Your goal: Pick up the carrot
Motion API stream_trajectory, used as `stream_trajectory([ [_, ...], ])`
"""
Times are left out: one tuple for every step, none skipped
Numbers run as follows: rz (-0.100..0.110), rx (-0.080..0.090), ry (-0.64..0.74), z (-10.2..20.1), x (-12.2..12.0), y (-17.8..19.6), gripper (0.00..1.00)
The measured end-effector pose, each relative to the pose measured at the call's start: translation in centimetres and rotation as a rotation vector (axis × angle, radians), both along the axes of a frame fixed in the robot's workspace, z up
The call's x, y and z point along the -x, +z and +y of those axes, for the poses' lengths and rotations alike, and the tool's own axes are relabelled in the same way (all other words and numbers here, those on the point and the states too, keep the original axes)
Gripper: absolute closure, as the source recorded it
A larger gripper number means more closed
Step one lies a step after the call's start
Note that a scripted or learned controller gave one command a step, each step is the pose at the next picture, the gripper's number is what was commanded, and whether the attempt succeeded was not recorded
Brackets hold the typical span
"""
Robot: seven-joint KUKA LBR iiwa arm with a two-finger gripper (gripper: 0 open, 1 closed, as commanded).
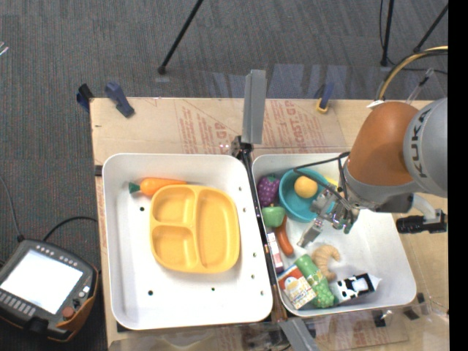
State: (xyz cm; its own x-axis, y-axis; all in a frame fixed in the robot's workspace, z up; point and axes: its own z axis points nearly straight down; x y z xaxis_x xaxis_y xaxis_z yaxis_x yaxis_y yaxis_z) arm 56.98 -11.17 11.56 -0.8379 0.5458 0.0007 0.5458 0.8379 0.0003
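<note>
Camera view: carrot [162,185] beside yellow tray [195,227] in left bin [124,269]; claw [319,225], fingers spread, over right bin [387,262].

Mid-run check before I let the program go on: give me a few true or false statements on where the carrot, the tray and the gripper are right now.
1. The carrot lies in the left bin. True.
2. The carrot sits inside a compartment of the yellow tray. False: it lies on the bin floor along the tray's far edge.
3. The gripper hangs over the right bin. True.
4. The gripper holds the carrot. False: the carrot lies apart from it, in the other bin.
5. The teal bowl holds a yellow fruit. True.
</note>
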Motion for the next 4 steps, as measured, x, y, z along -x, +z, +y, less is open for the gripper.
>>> stream_trajectory([
  [-0.010, -0.004, -0.186, 2.4, -0.6, -1.9, 0.00],
  [0.003, 0.002, -0.703, 2.2, -2.3, -2.9, 0.00],
  [0.002, 0.003, -0.660, -2.1, 6.6, -2.9, 0.00],
  [0.005, 0.002, -1.030, -4.0, 5.4, -2.9, 0.00],
])
